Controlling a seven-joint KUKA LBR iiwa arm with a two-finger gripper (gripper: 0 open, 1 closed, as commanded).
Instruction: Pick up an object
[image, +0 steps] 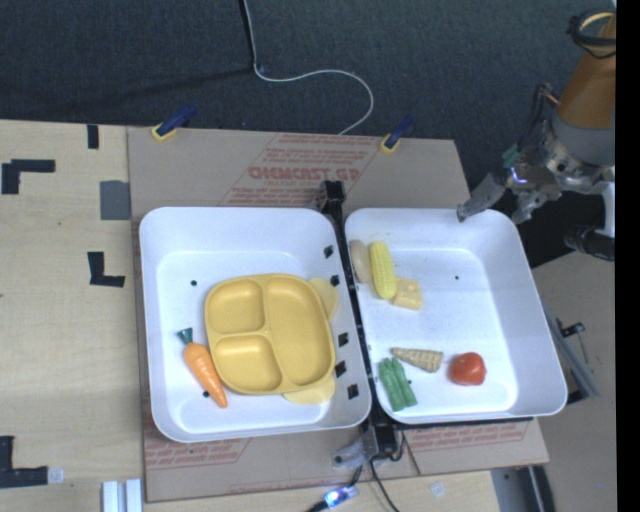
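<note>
Objects for picking lie in both bins, and none is chosen yet: the gripper (497, 197) hangs above the far right corner of the right bin (535, 330), with nothing between its fingers, which stand spread apart as far as the slanted view lets one judge. The step in hand looks like the approach; the next move calls for settling on one item, lining up over it and descending with the jaws open around it. In the right bin, a corn cob (382, 269) lies near the far left edge with a pale yellow piece (407, 294) just beside it, while a cone-shaped item (418, 358), a green vegetable (397, 384) and a red tomato (467, 369) sit along the near edge. The left bin (165, 240) holds a yellow divided plate (268, 333) in its middle, and an orange carrot (203, 369) lies at the plate's left, toward the near left corner.
</note>
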